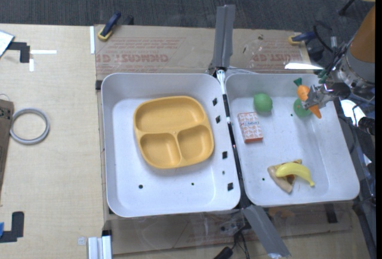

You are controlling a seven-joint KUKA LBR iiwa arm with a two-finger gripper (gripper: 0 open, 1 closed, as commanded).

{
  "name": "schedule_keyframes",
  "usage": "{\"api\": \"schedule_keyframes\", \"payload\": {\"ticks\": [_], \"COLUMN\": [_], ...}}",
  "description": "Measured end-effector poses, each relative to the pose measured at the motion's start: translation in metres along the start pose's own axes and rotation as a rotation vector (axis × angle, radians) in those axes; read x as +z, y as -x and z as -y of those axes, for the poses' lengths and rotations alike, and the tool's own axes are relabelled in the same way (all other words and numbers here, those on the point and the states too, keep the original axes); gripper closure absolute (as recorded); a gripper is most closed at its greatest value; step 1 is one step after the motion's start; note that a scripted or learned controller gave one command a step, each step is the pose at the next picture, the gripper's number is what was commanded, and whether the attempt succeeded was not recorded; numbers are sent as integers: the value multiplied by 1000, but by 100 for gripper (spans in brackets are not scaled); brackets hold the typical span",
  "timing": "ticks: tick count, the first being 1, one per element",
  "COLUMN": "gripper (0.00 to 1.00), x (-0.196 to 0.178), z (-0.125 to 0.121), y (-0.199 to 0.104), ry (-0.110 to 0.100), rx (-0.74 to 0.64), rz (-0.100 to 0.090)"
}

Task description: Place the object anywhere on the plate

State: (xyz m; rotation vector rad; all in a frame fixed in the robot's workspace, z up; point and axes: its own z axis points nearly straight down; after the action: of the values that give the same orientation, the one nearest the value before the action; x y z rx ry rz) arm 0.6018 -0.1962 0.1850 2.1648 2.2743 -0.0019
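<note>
A: Claw (319, 95) sits over the right bin's (334, 192) far right corner; can you tell its spread?

B: You cannot; the carrot toy (304, 93) blurs against it, touching or just beside.

A: Any writing?

B: Red print on the cardboard (179, 52) behind the bins, not legible to you.

A: Plate?

B: Yellow plate (173, 130) lies in the left bin (119, 186), well apart from the claw. Green ball (262, 102), small box (250, 127) and banana (297, 170) lie in the right bin.

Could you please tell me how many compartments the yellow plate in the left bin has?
3: the yellow plate has one long compartment across its far side and two smaller ones side by side along its near side. None appears hidden.
</note>
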Motion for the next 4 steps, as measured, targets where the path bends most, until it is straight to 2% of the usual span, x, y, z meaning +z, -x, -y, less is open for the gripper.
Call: {"api": "schedule_keyframes", "payload": {"ticks": [1,2,3,4], "gripper": [100,100,100,100], "x": [31,26,-7,-6], "z": [-5,27,20,-14], "y": [-89,-72,-156,-246], "ry": [-3,-2,0,-1], "rx": [35,-190,-251,-338], "rz": [-2,-2,-1,-1]}}
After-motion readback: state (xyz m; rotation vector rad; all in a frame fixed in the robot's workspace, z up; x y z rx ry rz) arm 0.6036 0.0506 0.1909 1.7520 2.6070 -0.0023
